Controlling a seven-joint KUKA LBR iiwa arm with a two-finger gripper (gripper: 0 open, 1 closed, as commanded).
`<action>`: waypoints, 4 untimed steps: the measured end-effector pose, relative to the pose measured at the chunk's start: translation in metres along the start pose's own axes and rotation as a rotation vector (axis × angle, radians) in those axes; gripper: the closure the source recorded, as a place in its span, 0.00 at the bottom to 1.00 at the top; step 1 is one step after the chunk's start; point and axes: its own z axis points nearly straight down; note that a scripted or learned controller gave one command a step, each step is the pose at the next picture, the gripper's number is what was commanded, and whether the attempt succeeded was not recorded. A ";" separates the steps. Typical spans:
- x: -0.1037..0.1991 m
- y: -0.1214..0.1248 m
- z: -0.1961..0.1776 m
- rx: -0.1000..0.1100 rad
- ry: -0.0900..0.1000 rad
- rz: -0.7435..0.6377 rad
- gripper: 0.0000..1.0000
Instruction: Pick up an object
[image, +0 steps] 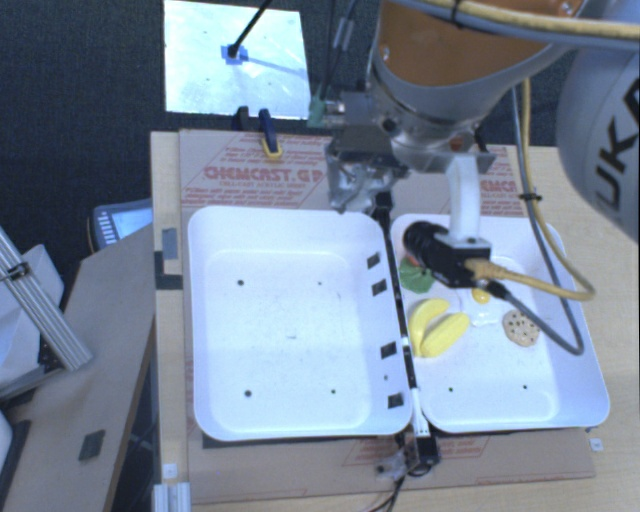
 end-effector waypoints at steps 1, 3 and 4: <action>0.000 0.000 0.001 0.001 0.000 -0.001 0.00; 0.000 0.000 -0.010 -0.001 0.000 -0.007 0.00; 0.000 0.001 -0.022 -0.004 0.002 -0.011 1.00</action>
